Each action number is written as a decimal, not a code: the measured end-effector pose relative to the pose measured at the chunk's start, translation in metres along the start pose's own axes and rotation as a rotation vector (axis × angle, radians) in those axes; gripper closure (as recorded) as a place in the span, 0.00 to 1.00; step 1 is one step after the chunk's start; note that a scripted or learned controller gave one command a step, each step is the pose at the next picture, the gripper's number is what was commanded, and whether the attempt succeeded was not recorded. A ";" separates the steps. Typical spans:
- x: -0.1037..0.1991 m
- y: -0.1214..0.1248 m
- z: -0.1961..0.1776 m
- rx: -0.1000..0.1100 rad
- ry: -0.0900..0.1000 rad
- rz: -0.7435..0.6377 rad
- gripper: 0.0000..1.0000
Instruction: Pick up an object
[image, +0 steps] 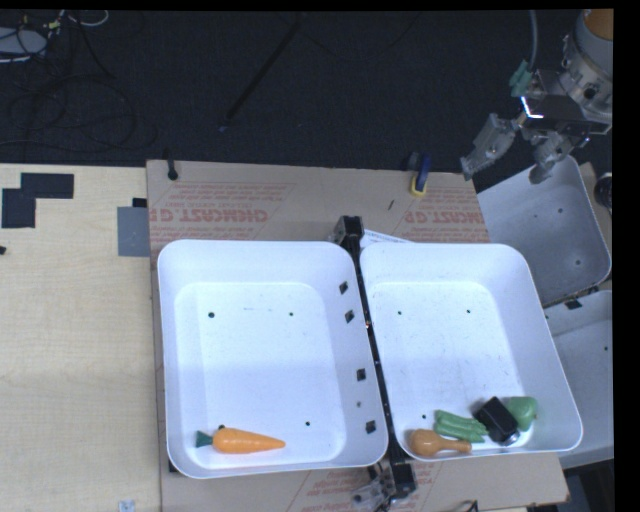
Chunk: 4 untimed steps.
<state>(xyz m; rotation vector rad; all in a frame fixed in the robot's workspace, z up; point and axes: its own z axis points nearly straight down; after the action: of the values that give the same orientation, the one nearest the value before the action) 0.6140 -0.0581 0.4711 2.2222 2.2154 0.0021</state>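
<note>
An orange toy carrot (246, 440) with a green top lies in the front left corner of the left bin (180, 270). In the front right corner of the right bin (520, 262) are a tan pear-shaped toy (437, 444), a green pea pod (459, 425), a black block (497, 419) and a green rounded toy (522, 408), all bunched together. My gripper (517, 142) hangs high at the top right, beyond the right bin's far corner. Its two fingers (487, 143) are spread wide apart with nothing between them.
The two bins sit on a cardboard sheet (300, 205) with a black clamp (349, 231) between them at the back. A yellow and blue clip (420, 177) stands at the cardboard's far edge. A grey metal plate (550, 225) lies right of the right bin.
</note>
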 end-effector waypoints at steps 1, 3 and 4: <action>0.189 0.027 0.149 0.018 0.005 -0.018 0.00; 0.175 0.025 0.362 0.016 -0.001 -0.002 0.00; 0.170 0.028 0.323 0.005 0.001 0.000 0.00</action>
<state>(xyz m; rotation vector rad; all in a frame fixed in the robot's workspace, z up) 0.6438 0.1116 0.1484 2.2257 2.2184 -0.0026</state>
